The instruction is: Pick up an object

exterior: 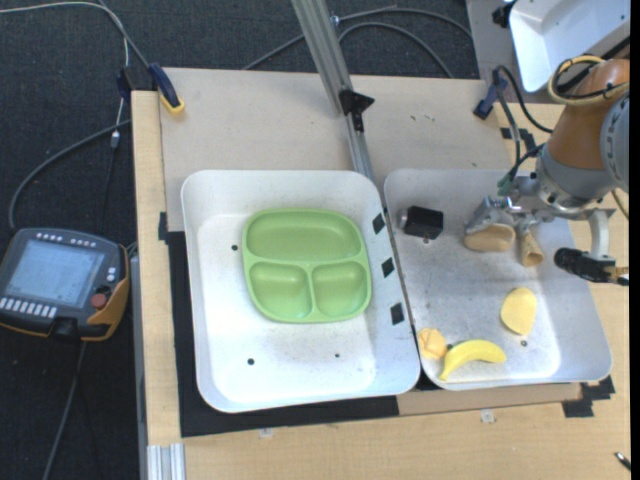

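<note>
Resting under the hand (508, 230): tan bread-like object (488, 237).

My arm (585, 143) is grey with a broad orange band; above the right bin (560, 363) its metal pincer (505, 230) is silvery, with black cables looping beside the wrist.

Arm (585, 138): enters from 3 o'clock, orange band above wrist.
Gripper (508, 236): low, at 3 o'clock of frame, pointing toward 9 o'clock.
</note>
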Robot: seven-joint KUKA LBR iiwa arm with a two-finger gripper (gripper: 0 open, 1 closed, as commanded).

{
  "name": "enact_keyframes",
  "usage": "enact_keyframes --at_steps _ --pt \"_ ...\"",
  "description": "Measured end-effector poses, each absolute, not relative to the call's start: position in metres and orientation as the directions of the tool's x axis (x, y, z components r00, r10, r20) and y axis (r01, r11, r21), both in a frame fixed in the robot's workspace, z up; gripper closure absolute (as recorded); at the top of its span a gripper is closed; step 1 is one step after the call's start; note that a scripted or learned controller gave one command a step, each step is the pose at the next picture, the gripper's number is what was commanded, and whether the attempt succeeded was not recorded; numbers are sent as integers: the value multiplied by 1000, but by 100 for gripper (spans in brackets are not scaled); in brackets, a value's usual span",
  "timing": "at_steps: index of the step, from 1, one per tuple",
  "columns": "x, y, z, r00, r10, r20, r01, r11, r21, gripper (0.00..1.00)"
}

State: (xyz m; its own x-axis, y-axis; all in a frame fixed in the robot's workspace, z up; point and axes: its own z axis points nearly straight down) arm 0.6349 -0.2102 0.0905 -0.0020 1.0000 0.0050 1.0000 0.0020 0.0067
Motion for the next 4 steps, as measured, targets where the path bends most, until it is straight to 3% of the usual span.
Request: enact_keyframes --at_steps 1,4 --pt "633 -210 98 -5 1000 1 1000 5 3 100" --pt "648 -201 256 -3 1000 -2 1000 3 8 100"
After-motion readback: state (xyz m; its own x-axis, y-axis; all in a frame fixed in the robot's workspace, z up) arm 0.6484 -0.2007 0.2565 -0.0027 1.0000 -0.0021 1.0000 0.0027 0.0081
